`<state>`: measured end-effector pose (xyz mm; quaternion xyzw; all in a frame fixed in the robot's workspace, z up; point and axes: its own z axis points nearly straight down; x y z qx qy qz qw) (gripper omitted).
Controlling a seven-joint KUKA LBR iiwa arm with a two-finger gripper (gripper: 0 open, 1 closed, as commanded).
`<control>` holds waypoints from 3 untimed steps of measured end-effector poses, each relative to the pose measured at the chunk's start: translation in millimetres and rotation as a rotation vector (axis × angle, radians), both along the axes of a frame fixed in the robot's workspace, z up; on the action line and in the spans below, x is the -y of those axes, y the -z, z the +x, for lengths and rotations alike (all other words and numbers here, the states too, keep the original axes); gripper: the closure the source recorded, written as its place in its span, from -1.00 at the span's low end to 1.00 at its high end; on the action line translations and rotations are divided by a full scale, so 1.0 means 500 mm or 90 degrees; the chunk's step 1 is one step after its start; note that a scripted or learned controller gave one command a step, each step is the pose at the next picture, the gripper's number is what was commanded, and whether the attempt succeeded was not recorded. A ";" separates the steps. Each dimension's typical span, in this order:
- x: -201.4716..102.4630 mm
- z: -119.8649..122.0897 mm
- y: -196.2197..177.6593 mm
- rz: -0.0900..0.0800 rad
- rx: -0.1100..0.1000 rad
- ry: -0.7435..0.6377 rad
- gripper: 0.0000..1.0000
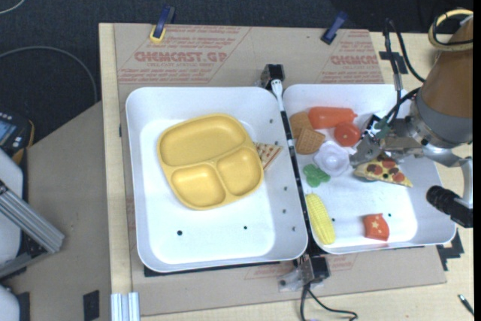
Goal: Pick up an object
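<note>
Two white bins side by side on table (225, 49); hand (373, 145) low in right bin (421, 229), finger state impossible to tell. Touching beneath: pizza slice (385, 171). Just beside: red tomato (346, 134), clear cup (331, 158). Farther off: corn (319, 217), strawberry (376, 226). Farthest: yellow divided plate (208, 159) in left bin (150, 222).

The bench (225, 56) is a pale board printed with red lettering. Directly on it lie two shallow white bins side by side. Taking the left bin (150, 237) as landmark, the right bin (421, 233) sits just beside it, their rims touching along a black clamp strip (289, 162). Beyond the left bin's far edge, two blue clips (160, 24) grip the board's far edge.
</note>
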<state>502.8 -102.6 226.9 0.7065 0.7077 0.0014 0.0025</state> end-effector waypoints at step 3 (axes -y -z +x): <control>-0.195 0.046 0.002 0.001 -0.004 0.001 1.00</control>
